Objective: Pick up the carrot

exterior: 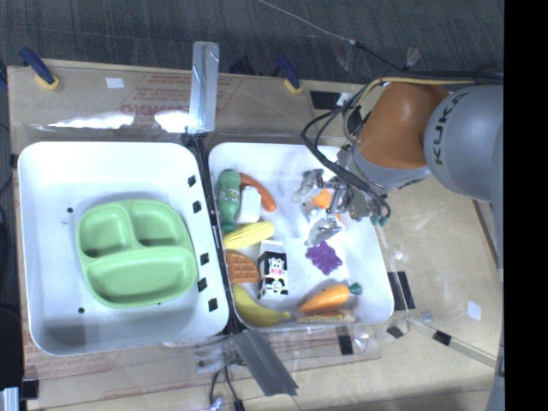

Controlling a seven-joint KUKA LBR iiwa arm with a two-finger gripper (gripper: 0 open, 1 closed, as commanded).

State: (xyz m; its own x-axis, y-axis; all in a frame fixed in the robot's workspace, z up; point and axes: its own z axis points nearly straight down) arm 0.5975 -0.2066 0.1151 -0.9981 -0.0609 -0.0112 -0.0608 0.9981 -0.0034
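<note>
The carrot (324,298), orange with a green top at its right end, lies near the front wall of the right bin (377,255). My gripper (317,205) hangs over the bin's right middle, well behind the carrot and apart from it. Its fingers (324,227) stand open, with a small orange piece (321,199) in the gap between them. I cannot tell whether that piece touches either finger.
A purple grape bunch (325,256) lies between gripper and carrot. A banana (257,311), milk carton (274,272), waffle (242,268), corn (248,234), white block (249,204), green vegetable (229,191) and red pepper (261,192) crowd the bin's left half. The left bin holds a green divided plate (133,251).
</note>
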